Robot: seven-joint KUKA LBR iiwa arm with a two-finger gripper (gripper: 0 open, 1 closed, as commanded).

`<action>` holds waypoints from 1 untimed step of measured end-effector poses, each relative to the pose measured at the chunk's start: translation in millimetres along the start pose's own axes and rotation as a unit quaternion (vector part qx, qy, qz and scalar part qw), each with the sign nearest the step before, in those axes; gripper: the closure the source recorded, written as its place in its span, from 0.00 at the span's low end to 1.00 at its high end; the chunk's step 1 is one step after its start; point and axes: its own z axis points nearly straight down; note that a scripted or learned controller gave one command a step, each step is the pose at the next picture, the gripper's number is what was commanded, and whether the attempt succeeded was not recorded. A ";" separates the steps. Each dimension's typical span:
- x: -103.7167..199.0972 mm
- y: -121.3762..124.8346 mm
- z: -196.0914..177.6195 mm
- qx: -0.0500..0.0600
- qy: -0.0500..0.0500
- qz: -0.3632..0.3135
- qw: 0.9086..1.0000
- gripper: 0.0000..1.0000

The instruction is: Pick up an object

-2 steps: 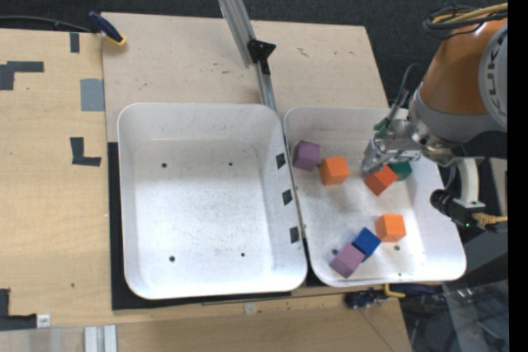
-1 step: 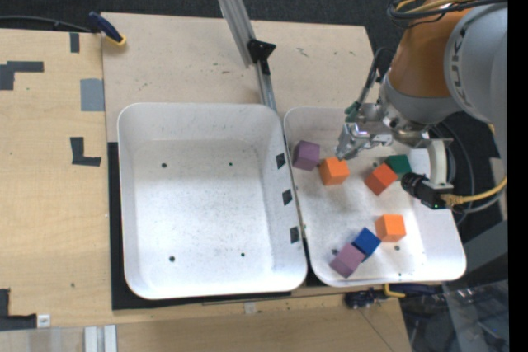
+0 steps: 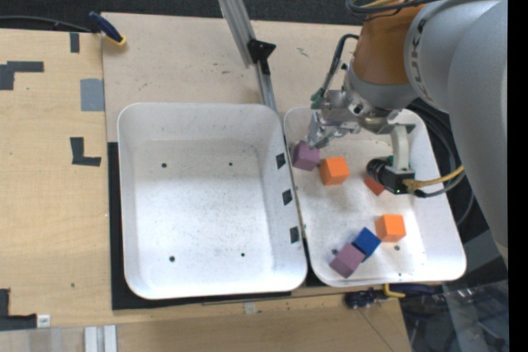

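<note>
Camera view looks down on the table (image 3: 190, 45), with the grey arm (image 3: 450, 37) reaching in from the right over the right-hand bin (image 3: 429, 260). The left-hand bin (image 3: 198, 202) sits beside it, the two rims touching along the middle. Low at the right bin's near-left corner hangs the gripper (image 3: 320, 143), its tip just above a purple cube (image 3: 305, 155) that sits hard against the dividing rim. Whether the fingers are spread or pinched I cannot tell; the wrist hides them, and the cube may or may not be between them. An orange cube (image 3: 334, 171) lies just beside the purple one.

The risk, as I judge it, is that wall: a finger could land on the rim or nudge the orange neighbour, and the cube would skid instead of lifting. Open room lies toward the bin's centre. Further down, a second orange cube (image 3: 391, 227), a blue cube (image 3: 365, 242) and another purple block (image 3: 347, 260) sit well apart from the tip.
</note>
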 end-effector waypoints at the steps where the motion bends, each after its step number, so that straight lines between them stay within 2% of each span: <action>1: 43.2 30.0 -0.4 0.000 0.000 0.000 1.000 1.00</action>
